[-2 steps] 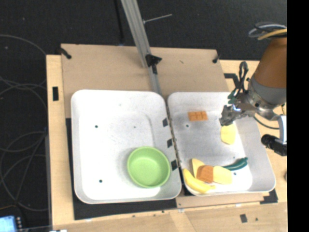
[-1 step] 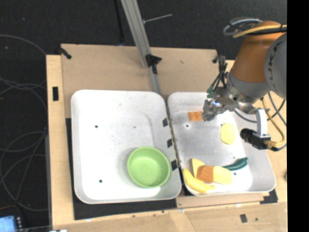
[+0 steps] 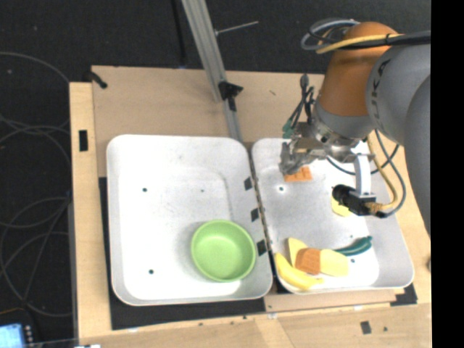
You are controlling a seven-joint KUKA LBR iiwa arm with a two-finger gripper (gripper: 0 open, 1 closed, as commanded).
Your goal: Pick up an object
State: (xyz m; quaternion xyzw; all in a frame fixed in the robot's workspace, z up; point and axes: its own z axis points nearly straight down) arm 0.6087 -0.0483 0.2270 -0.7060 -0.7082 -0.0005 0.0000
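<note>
Tabletop point(image 3: 167, 104) is being viewed from above, with two white bins being carried on it side by side. Left bin point(image 3: 167, 194) is being occupied by a green bowl point(image 3: 223, 249), which is being seated upright toward the front right corner, near the wall shared with the other bin; contact with that wall cannot be told. A grey metal post point(image 3: 206, 42) is being seen running from the top edge down to the back of the seam between the bins. Right bin point(image 3: 312, 220) is being loaded with several items. At its front left, a yellow banana-shaped piece point(image 3: 290, 275) is being pressed against the front wall, with an orange-brown block point(image 3: 309, 261) being rested on it and a pale yellow slab point(image 3: 333, 264) being touched by that block on the right. At the back left, the tool point(image 3: 293, 158) is being held low over a small orange piece point(image 3: 300, 173), which is being left flat on the bin floor just at the tool tip. Tool state, apart or together, cannot be told from this angle, and the piece is not being seen clamped. Further right, a yellow lump point(image 3: 339, 207) is being partly hidden by robot hardware, and a teal curved item point(image 3: 357, 247) is being laid near the front right. The arm point(image 3: 355, 78) is being reached in from the right.
</note>
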